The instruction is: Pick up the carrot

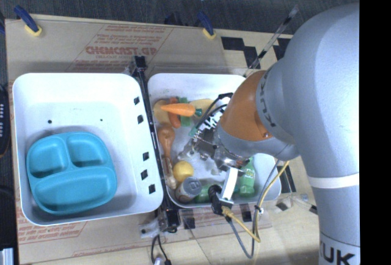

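The gripper (204,151) is hovering mid right bin (183,82); can't tell its grip. The carrot (178,109) is lying near the far edge.

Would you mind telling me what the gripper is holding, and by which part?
It cannot be told: the gripper is low in the right bin, while the carrot lies apart from it.

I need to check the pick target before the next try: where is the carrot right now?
In the camera view the carrot lies in the right bin, near its upper-left part, just left of the arm's orange band and above the yellow lemon.
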